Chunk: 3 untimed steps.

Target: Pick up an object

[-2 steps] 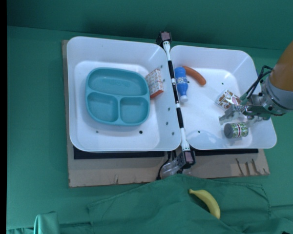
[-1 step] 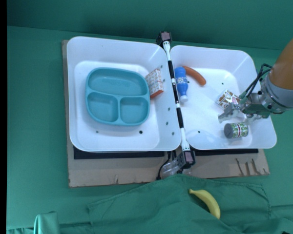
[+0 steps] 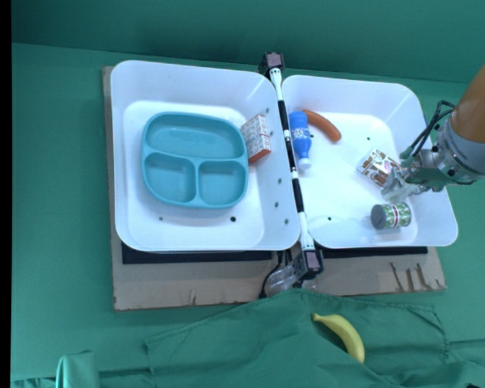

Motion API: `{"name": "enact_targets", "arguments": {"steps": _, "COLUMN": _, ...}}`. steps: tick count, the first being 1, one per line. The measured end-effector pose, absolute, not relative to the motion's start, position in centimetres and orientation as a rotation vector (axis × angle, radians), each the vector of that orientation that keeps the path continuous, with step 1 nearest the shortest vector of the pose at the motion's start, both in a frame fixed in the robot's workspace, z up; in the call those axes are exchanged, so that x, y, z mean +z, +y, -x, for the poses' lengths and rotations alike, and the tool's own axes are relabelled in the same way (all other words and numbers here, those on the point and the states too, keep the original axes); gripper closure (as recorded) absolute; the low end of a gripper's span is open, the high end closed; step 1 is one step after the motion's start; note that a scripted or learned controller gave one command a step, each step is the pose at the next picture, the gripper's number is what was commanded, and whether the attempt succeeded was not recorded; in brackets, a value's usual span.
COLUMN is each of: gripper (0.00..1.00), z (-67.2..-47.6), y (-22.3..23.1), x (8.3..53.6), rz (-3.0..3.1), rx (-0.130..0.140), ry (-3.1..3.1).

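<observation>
In the right bin (image 3: 347, 95) lie a patterned packet (image 3: 377, 167), a small can on its side (image 3: 390, 215), a blue bottle with a white cap (image 3: 299, 134) and an orange sausage (image 3: 324, 124). My gripper (image 3: 398, 183) hangs low at the right side of that bin, between the packet and the can, its tips close to the packet's right edge. The left bin (image 3: 137, 87) holds a teal divided plate (image 3: 196, 159) and a small red-and-white carton (image 3: 256, 135).
A divider bar (image 3: 289, 156) with black clamps runs between the bins. The bins stand on cardboard (image 3: 186, 293) over green cloth. A banana (image 3: 343, 335) lies on the folded cloth in front. The arm's cables (image 3: 424, 136) arch over the right bin's edge.
</observation>
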<state>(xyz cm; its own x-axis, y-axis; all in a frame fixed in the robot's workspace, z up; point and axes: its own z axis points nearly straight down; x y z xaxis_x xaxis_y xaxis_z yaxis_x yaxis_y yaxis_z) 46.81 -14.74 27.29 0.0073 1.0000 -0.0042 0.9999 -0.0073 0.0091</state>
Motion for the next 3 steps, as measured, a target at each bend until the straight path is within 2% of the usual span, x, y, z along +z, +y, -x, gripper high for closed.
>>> {"name": "enact_targets", "arguments": {"steps": 1, "gripper": 0.0, "z": -46.8, "y": -14.7, "x": 27.3, "rz": -2.224, "rx": 0.005, "ry": 2.207}}
{"name": "enact_targets", "arguments": {"steps": 2, "gripper": 0.0, "z": -50.9, "y": -18.9, "x": 18.9, "rz": -2.227, "rx": -0.003, "ry": 2.214}}
{"name": "enact_targets", "arguments": {"steps": 3, "gripper": 0.0, "z": -57.6, "y": -18.8, "x": 18.5, "rz": -2.212, "rx": 0.008, "ry": 2.209}}
